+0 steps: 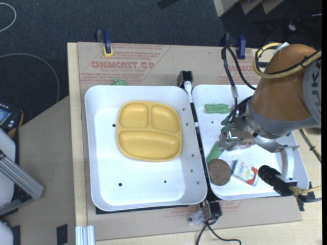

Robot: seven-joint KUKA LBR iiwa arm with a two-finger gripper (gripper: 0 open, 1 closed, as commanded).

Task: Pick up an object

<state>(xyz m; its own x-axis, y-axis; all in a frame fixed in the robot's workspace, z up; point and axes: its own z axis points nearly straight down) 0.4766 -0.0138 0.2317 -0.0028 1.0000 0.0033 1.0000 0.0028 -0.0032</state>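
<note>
Camera view: my fingers [232, 135] hover low in the right bin [301, 162], just above the green stick [213, 152] and the brown disc [220, 171]. Best move, I judge: drop straight onto the stick, clear of the disc and bin wall. Can't tell whether I'm spread or clenched; wrist blocks it. Nothing visibly held. Yellow plate [149, 130] sits left of the stick, in the other bin.

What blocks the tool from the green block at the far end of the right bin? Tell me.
Nothing visible does. The tool hangs over the right bin, and the green block lies just beyond it on bare bin floor, with nothing on top of it.
</note>
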